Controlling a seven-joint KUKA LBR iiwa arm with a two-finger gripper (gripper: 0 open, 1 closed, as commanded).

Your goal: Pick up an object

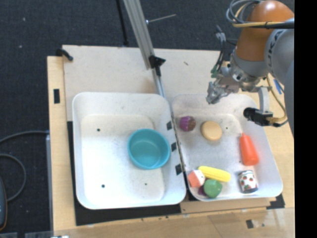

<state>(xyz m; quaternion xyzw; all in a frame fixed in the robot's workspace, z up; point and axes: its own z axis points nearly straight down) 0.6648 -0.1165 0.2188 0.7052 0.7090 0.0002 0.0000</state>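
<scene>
1. Objects for picking lie scattered in the right bin point(262, 148), in the centre-right of the frame: a purple ball point(186, 123) near its upper left corner, with a tan round biscuit-like piece point(212, 131) just beside it to the right.
2. An orange carrot point(248, 149) lies lengthwise near the bin's right wall, well apart from the biscuit-like piece.
3. Along the bin's lower edge sit a yellow corn cob point(214, 173), a green ball point(212, 188) just below it, a small red-and-white piece point(196, 178) touching the cob's left end, and a small patterned can point(247, 181) to the right.
4. The left bin point(89, 128), in the centre-left of the frame, holds a blue bowl point(148, 148) near its right wall.
5. The gripper point(214, 96) hangs over the upper edge of the right bin, in the upper right of the frame, above and to the right of the purple ball; nothing shows between its fingers, and whether they are spread or pressed together cannot be told.
6. The grey arm point(257, 38) with its orange band reaches in from the upper right corner.
</scene>
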